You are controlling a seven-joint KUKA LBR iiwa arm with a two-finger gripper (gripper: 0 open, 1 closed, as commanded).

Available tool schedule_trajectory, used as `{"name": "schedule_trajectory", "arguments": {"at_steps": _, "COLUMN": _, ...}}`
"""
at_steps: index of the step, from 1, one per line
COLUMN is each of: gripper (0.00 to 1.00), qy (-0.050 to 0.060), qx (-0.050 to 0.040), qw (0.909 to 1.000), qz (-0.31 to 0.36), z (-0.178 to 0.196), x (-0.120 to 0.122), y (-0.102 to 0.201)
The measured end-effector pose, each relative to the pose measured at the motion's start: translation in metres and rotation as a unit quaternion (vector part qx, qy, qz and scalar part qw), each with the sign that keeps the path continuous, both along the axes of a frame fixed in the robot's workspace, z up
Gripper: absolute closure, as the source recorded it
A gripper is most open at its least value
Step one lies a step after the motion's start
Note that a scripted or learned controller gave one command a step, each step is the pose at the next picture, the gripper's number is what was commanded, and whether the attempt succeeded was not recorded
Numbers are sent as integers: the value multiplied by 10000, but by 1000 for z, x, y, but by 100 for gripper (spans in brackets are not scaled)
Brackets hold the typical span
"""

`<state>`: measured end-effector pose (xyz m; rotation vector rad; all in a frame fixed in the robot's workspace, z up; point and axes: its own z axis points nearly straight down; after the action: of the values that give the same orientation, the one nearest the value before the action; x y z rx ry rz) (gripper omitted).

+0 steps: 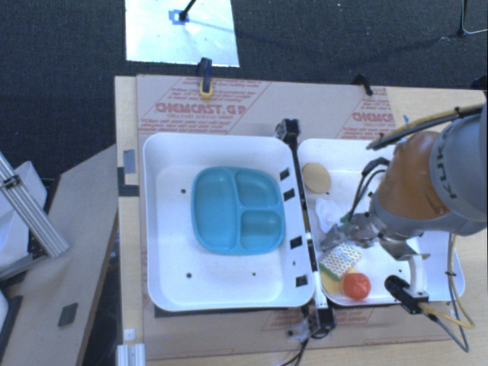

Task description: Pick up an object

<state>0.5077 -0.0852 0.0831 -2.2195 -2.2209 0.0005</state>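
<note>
Table (130,204) carries two white bins: the left bin (168,280) holds a blue divided plate (236,208), the right bin (358,149) the arm (427,181). Its gripper (339,236) hangs over a checkered packet (340,259), beside a red ball (356,285) (jaws' state I cannot tell). Best descend plumb; the divider wall sits close left, with open room farther in.
</note>
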Motion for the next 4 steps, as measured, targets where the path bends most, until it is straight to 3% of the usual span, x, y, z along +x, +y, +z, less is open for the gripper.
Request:
{"name": "schedule_trajectory", "arguments": {"at_steps": 1, "gripper": 100, "qy": -19, "qx": 1, "qw": 10000, "qz": 0, "z": 12, "x": 1, "y": 0}}
{"name": "schedule_trajectory", "arguments": {"at_steps": 4, "gripper": 100, "qy": -45, "qx": -8, "qw": 10000, "qz": 24, "z": 166, "x": 14, "y": 10}}
